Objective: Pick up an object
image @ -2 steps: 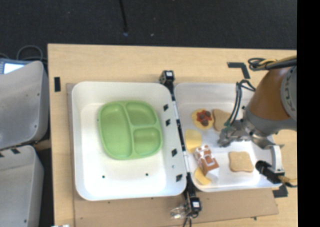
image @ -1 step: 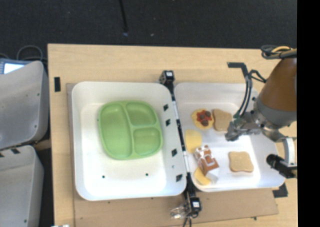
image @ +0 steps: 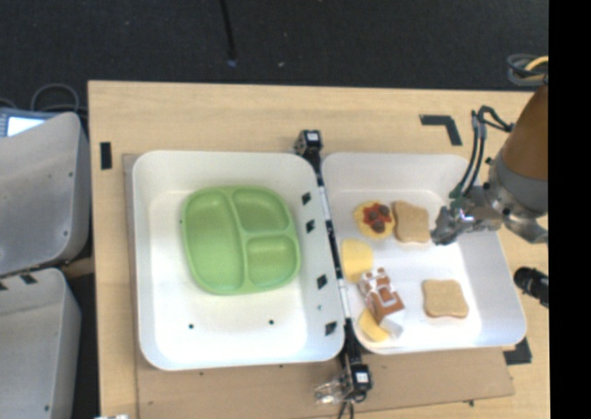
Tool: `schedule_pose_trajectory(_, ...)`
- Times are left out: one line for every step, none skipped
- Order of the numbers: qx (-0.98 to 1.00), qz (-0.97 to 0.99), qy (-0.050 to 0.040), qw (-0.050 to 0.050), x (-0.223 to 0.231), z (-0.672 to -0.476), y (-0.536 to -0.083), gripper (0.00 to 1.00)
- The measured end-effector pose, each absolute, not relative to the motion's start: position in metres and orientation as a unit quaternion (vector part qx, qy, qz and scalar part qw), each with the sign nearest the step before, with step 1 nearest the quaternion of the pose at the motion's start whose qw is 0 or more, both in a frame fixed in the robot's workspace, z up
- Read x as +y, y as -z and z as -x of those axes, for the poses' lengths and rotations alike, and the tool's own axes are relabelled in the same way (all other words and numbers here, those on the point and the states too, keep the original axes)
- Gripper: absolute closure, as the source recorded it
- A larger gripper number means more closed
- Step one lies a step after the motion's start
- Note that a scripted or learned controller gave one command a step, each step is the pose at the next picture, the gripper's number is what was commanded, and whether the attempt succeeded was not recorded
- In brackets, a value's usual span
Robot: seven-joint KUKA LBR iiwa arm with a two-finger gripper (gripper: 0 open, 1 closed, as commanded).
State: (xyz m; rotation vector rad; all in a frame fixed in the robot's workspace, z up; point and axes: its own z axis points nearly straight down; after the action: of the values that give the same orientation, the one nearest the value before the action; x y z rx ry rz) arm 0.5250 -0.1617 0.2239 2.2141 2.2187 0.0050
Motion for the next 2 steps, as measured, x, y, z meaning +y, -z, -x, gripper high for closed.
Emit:
schedule_pose_trajectory(0.710,-0.704,-0.0015,0.001,-0.109,-0.545,-0.237,1.00)
schedule_pose_trajectory(0.710,-0.705,-0.0009,0.001,-0.055,-0.570,-0.232,1.00)
